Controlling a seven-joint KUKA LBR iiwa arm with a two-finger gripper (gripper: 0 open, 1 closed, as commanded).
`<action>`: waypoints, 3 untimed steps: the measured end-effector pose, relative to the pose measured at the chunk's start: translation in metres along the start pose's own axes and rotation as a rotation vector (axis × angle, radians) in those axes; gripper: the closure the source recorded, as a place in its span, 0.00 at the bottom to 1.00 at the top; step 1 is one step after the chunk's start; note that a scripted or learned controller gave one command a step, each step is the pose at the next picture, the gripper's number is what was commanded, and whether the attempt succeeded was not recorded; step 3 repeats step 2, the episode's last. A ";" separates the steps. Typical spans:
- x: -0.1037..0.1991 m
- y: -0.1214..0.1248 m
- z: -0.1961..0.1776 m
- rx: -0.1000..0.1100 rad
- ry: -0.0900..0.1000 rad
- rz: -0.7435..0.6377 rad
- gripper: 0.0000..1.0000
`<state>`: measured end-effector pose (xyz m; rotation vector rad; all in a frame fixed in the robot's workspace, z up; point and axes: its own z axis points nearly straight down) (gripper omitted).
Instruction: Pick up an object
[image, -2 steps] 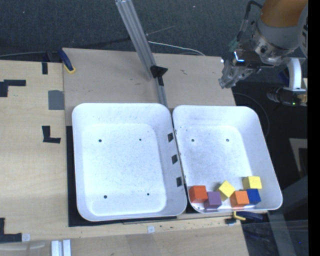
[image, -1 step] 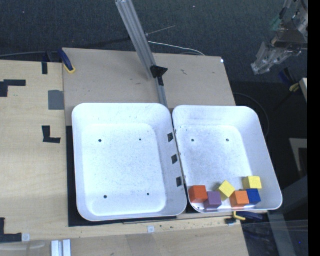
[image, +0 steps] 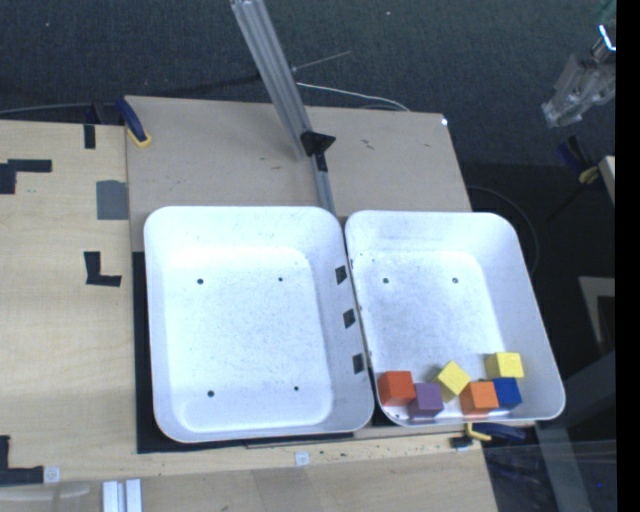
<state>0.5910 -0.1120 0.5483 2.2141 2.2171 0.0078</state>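
Several small cubes lie bunched along the near edge of the right bin (image: 440, 290). From left to right they are an orange-red cube (image: 396, 386), a purple cube (image: 428, 398), a tilted yellow cube (image: 453, 377), an orange cube (image: 479, 396) and a blue cube (image: 508, 392). A second yellow cube (image: 504, 363) sits just behind the blue one. My gripper (image: 578, 90) hangs at the top right, well outside the bins and far from the cubes. It looks pale and blurred, with nothing seen in it.
The left bin (image: 240, 320) adjoins the right bin, with black clips along the shared rim. A slanted metal pole (image: 275, 70) stands behind the bins. A blue-yellow clamp (image: 135, 124) grips the board's far left corner, and another clamp (image: 490, 432) its near right edge.
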 end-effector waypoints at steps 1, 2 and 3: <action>-0.023 -0.006 0.006 0.010 0.001 0.002 1.00; -0.075 0.017 0.007 0.010 -0.001 0.005 1.00; -0.075 0.017 0.007 0.010 -0.001 0.005 1.00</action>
